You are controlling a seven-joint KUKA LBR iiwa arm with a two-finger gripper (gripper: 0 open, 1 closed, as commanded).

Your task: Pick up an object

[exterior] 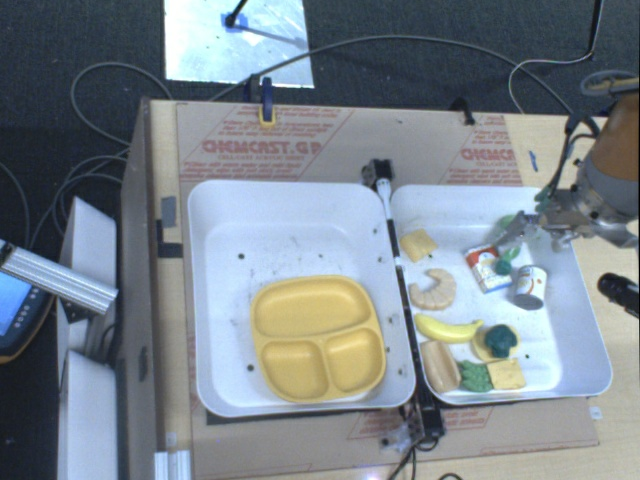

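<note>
Bench board (300, 138) reads "CHEMCAST GP"; red-white carton (487, 269) print possibly unreadable.

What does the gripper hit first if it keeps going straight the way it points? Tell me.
Likely the red-and-white carton. The gripper points left and down over the right bin, and the carton lies just beyond its tip. Depth is unclear from this slanted view, so it might clear the carton.

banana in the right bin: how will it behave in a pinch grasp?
The banana looks like smooth plastic, so probably rigid, light and a bit slippery. Its curve may let it pivot between fingers. It lies flat, so it is unlikely to roll, though neighbouring toys crowd its lower side.
</note>
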